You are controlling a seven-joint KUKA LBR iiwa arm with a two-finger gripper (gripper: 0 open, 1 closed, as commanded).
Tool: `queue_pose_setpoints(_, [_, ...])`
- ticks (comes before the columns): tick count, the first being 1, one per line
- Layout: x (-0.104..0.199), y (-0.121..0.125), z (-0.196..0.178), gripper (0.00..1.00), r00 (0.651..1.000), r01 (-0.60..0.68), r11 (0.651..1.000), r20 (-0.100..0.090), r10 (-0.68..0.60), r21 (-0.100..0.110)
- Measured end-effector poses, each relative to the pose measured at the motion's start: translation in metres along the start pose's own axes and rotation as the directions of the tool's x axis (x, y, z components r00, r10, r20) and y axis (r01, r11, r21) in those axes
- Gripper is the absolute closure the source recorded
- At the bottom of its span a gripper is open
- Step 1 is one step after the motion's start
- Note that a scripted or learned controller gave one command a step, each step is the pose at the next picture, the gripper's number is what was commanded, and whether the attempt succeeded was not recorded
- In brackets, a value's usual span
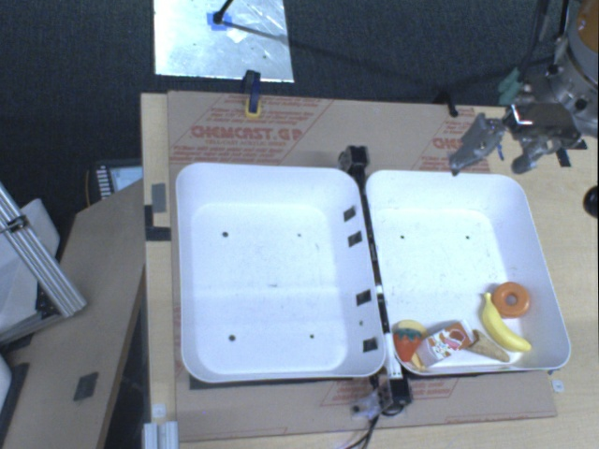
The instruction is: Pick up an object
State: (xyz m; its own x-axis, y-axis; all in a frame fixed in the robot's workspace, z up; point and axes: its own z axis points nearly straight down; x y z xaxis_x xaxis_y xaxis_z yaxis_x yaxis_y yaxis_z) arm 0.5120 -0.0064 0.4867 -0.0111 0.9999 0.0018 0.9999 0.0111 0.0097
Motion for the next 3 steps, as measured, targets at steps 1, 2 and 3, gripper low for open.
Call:
queue_pose_setpoints(1, [0.075, -0.025, -0.051, 0.0, 1.0, 0.002, 1.0, -0.002, -0.002, 0.001])
queue_pose_setpoints(2, [0.112, -0.024, -0.048, 0.0, 1.0, -0.003, 1.0, 0.0, 0.003, 0.006])
queue_pose_setpoints(3, [0.16, -0.024, -0.048, 0.0, 1.0, -0.003, 1.0, -0.001, 0.003, 0.007])
